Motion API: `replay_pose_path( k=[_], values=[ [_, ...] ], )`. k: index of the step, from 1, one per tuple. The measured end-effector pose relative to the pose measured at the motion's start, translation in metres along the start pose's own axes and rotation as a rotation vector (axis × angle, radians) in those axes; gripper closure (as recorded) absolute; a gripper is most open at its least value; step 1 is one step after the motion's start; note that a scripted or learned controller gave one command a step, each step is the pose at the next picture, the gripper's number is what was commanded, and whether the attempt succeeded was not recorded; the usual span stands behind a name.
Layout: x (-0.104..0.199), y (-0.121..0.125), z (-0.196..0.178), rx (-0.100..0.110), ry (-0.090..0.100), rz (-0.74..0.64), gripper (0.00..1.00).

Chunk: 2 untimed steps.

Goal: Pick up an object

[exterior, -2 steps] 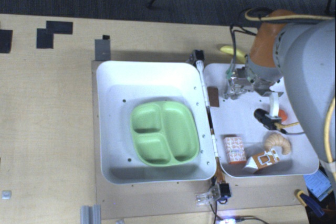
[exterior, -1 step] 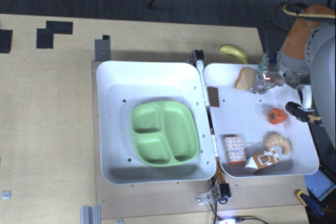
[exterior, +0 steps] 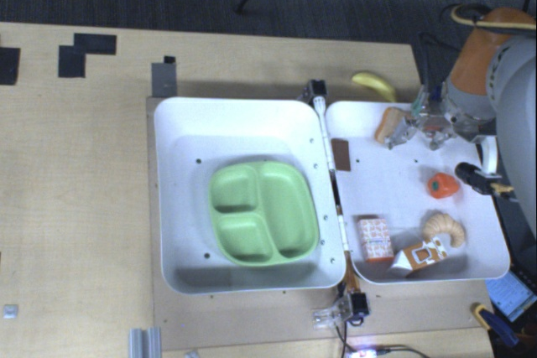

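The gripper (exterior: 422,127) hung with jaws apart, holding nothing, just beside the bread piece (exterior: 388,125) in the right bin's (exterior: 377,180) far corner; it looked light, firm, best pinched across its narrow sides.

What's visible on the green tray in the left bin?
The green tray is pale green, looks like plastic, with rounded corners and three compartments: two smaller on its left, one long on its right. It lies flat and slightly rotated on the floor of the left bin, near the middle. Nothing rests in it.
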<state>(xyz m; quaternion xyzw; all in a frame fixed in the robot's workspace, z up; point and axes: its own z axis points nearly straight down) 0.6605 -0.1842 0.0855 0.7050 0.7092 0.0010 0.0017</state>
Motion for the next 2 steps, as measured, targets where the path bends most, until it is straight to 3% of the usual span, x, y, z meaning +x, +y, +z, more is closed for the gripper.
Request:
replay_pose_path(
  k=[1, 2],
  values=[
    [0.0007, 0.0018, -0.012, -0.005, -0.002, -0.006, 1.0],
    [0.0009, 0.0017, -0.0117, -0.004, -0.002, -0.007, 0.0]
  ],
)
